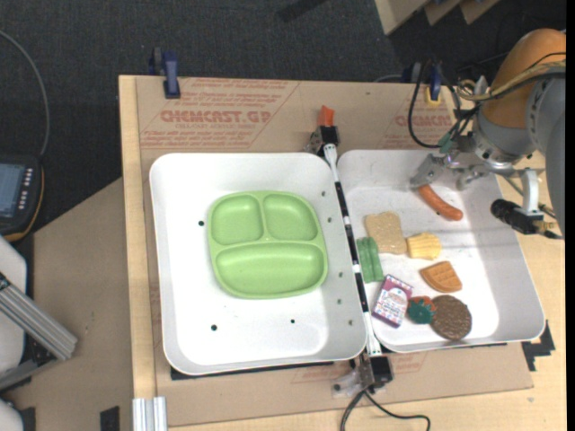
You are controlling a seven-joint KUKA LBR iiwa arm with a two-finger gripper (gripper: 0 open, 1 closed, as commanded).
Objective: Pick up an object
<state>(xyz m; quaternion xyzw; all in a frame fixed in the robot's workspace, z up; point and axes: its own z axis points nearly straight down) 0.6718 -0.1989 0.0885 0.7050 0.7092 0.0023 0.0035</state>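
Just below the claw (pixel 437 174), a sausage (pixel 442 204), apart.

My arm (pixel 530 106) at the bench's far right corner: grey rounded casing, with a broad orange band (pixel 526 61) wrapping the segment above the wrist. Wrist section pale grey metal, cylindrical, ending in a silvery flange. Gripper (pixel 437 171) is bare grey metal, angular. Thin black cables loop from the wrist area up toward a blue clamp on the bench's far edge; yellow and dark wires bunch near the flange. A black cylindrical fitting (pixel 514 212) juts out below the wrist on a pale bracket.
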